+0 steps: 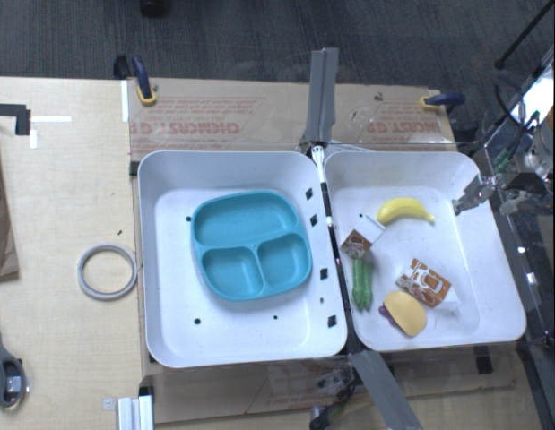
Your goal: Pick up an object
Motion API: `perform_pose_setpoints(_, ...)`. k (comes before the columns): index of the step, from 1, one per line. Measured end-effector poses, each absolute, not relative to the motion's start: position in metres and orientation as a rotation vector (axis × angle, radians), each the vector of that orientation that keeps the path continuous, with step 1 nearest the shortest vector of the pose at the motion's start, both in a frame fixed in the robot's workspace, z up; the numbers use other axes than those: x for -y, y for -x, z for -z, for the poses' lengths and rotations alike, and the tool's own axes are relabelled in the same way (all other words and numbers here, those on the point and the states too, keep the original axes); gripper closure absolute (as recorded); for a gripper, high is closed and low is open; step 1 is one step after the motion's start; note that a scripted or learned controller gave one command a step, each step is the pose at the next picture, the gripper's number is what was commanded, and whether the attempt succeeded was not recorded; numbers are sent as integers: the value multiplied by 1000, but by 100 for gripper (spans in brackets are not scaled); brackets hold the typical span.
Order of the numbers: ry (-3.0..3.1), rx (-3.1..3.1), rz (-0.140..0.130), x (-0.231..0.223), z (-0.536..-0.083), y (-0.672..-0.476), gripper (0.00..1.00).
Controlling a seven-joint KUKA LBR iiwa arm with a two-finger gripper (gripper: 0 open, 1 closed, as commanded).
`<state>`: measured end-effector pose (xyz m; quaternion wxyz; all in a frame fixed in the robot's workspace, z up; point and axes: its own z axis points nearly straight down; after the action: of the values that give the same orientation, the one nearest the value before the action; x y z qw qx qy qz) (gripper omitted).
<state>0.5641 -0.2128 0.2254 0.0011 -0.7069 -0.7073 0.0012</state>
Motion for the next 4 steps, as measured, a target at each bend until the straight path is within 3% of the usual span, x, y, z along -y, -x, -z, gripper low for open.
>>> perform_pose_setpoints(1, 2373, 2057, -5, 187, -287, -553, 0)
perform_pose_setpoints(2, 2470, 1935, -7, 144, -150, -565, 0)
perform_pose_setpoints(3, 2523, 1870, -5, 129, -93, -658, 0)
perform_pose_setpoints(4, 2078, 2354, -3, 109, -91, -642, 0)
